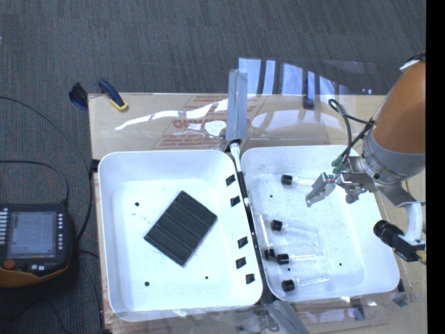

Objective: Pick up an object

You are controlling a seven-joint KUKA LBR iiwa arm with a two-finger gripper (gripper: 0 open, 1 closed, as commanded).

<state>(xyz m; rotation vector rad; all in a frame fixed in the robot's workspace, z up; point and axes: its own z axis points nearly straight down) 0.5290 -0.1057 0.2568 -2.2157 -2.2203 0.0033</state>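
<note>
The right bin [361,273] holds several clear tubes with black caps: one near the back [295,180], one in the middle [292,227], one lower [295,259], and one at the front [302,282]. A dark ribbed rectangular pad [181,227] lies tilted in the left bin [115,186]. My gripper [335,188] hangs over the right bin's back right part, just right of the rear tube and above the floor. Its grey fingers [318,190] point left and down, with nothing visible between them.
A row of black clips [240,232] runs along the divider between the bins. A teach pendant [31,239] sits on the floor at left. A blue and yellow clamp [111,94] grips the bench's back left corner. A black cable [348,120] loops near the wrist.
</note>
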